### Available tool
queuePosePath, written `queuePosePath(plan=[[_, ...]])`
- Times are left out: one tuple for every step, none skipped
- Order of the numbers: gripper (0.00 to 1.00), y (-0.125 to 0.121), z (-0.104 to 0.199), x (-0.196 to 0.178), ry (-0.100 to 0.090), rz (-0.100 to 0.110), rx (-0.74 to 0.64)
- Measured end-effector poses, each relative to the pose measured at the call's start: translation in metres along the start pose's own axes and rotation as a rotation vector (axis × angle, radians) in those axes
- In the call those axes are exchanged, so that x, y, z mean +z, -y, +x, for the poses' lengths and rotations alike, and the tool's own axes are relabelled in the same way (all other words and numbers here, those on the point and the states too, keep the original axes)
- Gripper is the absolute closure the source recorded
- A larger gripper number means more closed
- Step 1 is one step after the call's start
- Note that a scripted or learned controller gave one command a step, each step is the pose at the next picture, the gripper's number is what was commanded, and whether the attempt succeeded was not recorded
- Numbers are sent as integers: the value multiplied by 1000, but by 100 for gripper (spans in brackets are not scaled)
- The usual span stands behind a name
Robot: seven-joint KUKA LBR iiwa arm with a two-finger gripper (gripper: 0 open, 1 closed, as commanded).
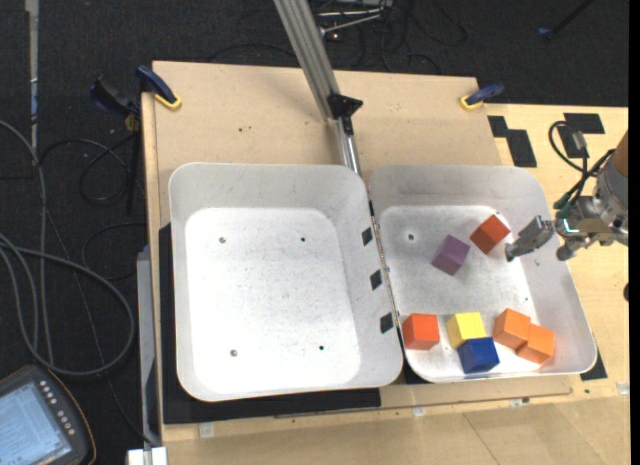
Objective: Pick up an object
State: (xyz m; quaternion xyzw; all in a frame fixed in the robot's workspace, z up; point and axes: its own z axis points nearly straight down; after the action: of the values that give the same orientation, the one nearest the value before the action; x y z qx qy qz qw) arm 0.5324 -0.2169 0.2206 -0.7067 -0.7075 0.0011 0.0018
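Blue cube (479, 355): lower edge of right bin (560, 283), beside yellow cube (464, 328).
Tool (549, 237): fingers spread, nothing between them, at frame right.
Orange cube (489, 233): just left of tool.
Progress: nothing lifted yet; grasp remains.

My gripper (549, 239) hangs over the right bin (560, 283), beside one block (489, 233); five blocks line its near edge.

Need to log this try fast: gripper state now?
Gripper: open, holding nothing, over the right bin, just right of the orange block.
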Motion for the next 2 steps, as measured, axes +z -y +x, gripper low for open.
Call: queuePosePath(plan=[[0, -1, 0, -2, 1, -4, 0], [0, -3, 5, 42, 0, 0, 1]])
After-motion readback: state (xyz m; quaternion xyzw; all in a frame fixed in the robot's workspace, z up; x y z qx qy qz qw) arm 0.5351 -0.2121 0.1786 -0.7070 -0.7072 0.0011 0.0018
